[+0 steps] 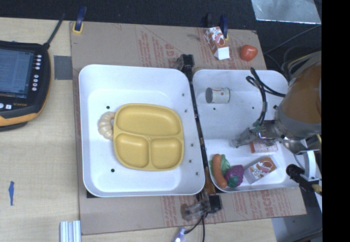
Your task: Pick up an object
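Note:
My gripper (250, 136) hangs low in the right bin (240, 79), near its middle, at the end of the grey arm (298, 109) that comes in from the right. A small red and white packet (264, 147) lies just to its right, partly under the wrist. Along the bin's front edge lie an orange carrot-like toy (217, 167), a purple toy (235, 175) and a small carton (261, 169). A grey cylinder (217, 94) lies on its side at the back left of this bin, apart from the gripper.
The left bin (93, 126) holds a yellow divided plate (147, 137) with a beige toy (105, 124) against its left side. Behind the bins, a small carton (217, 42) and a red tomato (248, 52) lie on the cardboard. A control tablet (19, 82) sits far left.

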